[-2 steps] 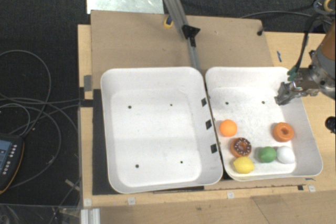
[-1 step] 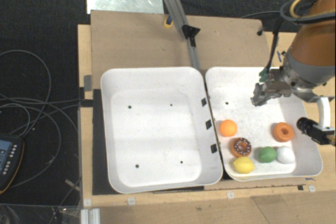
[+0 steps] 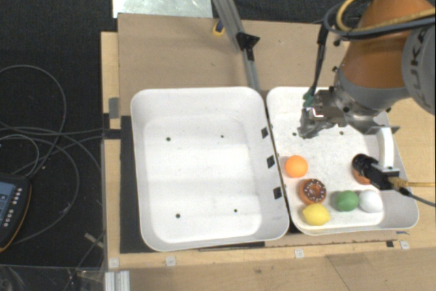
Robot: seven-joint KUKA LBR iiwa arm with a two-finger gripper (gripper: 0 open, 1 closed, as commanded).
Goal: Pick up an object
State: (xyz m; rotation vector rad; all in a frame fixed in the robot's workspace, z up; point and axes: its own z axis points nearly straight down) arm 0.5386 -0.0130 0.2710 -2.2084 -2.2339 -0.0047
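In the right bin [image 3: 409, 215], several small things lie along the near edge. They are an orange ball [image 3: 296, 166], a brown ring-shaped piece [image 3: 313, 191], a yellow lemon-like piece [image 3: 316, 215], a green piece [image 3: 346, 201] and a white ball [image 3: 370, 201]. My gripper [image 3: 308, 126] hangs over the far left part of this bin, above and behind the orange ball and apart from all of them. Nothing shows in its grasp.
The left bin [image 3: 146, 146] stands beside the right one, with black clips [image 3: 270, 161] along the shared wall. A slanted grey pole [image 3: 228, 3] crosses the bench behind the bins. Cables lie on the floor at left.
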